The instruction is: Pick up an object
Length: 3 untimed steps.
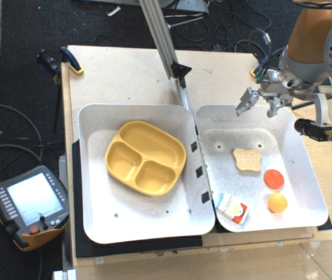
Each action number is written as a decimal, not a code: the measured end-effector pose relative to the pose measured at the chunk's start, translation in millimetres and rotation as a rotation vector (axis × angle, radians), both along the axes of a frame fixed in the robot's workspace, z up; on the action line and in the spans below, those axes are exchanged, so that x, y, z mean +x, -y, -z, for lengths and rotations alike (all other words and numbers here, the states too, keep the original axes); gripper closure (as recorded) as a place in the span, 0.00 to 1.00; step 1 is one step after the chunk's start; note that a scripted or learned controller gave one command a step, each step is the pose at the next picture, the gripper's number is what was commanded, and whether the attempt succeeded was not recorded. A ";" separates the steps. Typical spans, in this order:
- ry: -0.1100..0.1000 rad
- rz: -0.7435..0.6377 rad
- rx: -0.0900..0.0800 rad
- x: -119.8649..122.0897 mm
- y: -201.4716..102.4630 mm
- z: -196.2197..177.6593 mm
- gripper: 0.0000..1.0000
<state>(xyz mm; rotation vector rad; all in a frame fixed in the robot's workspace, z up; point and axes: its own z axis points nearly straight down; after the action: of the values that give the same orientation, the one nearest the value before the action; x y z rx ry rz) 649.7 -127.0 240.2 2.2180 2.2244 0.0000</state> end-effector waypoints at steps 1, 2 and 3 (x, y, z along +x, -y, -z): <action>0.000 0.000 0.000 0.0 0.0 -0.1 0.00; -0.006 0.002 0.000 -8.2 -7.4 56.2 0.00; -0.005 0.000 0.000 -8.2 -14.3 102.0 0.00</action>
<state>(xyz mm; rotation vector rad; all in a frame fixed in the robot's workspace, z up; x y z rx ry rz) 641.5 -112.7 138.3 2.2207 2.2269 -0.0052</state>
